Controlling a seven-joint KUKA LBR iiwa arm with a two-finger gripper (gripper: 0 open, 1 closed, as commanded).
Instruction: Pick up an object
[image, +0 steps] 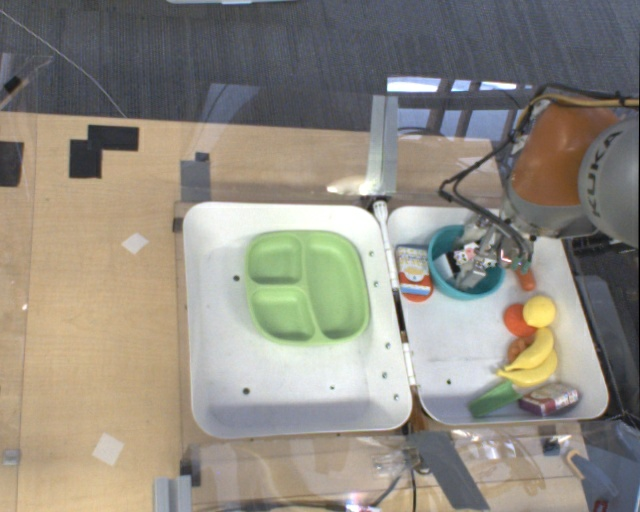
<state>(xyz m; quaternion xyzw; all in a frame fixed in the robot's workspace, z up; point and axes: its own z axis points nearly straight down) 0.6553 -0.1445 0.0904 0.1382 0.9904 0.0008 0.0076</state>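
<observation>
My gripper (478, 256) hangs over the teal bowl (452, 278) in the back of the right bin (455, 360), below the orange-banded wrist (555, 150). Beside the bowl, against the left wall of that bin, lies a small white and red cup (414, 273). Toward the bin's right side sit a lemon (539, 311), an orange-red fruit (515, 319), a banana (532, 362), a green vegetable (493, 400) and a small purple package (549, 400). Nothing shows between the fingers.
The left bin (215, 390) holds a light green divided plate (305, 286). A metal divider (392, 300) runs between the two bins. Black cables (475, 175) loop off the wrist above the right bin. Wooden bench lies to the left.
</observation>
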